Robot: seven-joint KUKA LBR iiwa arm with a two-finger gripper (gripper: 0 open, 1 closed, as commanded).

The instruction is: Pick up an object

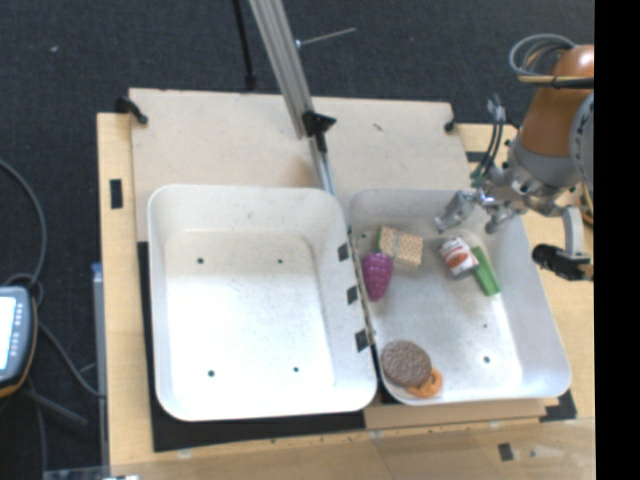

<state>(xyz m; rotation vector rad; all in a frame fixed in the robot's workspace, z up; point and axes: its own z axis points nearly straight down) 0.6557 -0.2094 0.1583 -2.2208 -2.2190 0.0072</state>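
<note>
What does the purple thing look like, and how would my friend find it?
Look at the right bin of the two white bins. Along its left wall, just below the tan block, lies the purple thing. It is small, rounded and bumpy like a bunch of grapes, and nothing else in that bin is purple.

1. The arm (553,118) is cut off by the right edge, so its upper links stay unseen.
2. The orange object (430,385) lies partly under the brown disc (405,363); its shape cannot be told.
3. The label on the small red-and-white can (458,257) is too small to read.
4. The handheld device (14,333) is cut off by the left edge.
</note>
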